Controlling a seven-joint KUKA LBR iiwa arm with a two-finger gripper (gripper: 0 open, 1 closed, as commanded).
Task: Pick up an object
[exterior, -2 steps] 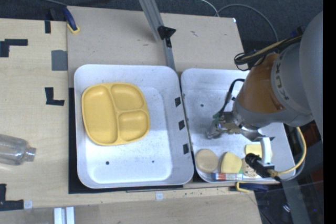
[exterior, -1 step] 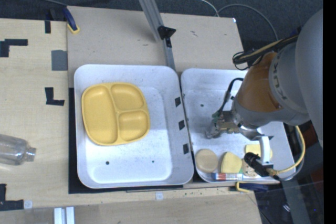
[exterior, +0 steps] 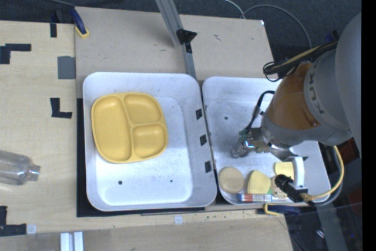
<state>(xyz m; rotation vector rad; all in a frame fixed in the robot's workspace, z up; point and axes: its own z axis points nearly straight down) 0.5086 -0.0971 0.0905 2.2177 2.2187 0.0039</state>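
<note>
Lower right of the frame: hand (exterior: 242, 147) sits low in the right bin (exterior: 235, 97), just above the round tan piece (exterior: 231, 179) and yellow pieces (exterior: 258, 182) bunched against its bottom wall. Can't tell finger state. Yellow tray (exterior: 128, 126) lies in the left bin (exterior: 141, 185).

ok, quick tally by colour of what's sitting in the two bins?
Yellow divided tray, left bin: 1
Tan round object, right bin: 1
Pale yellow objects, right bin: 2
Thin red-and-white item along the right bin's near wall, too small to identify: 1
Total: 5
</note>
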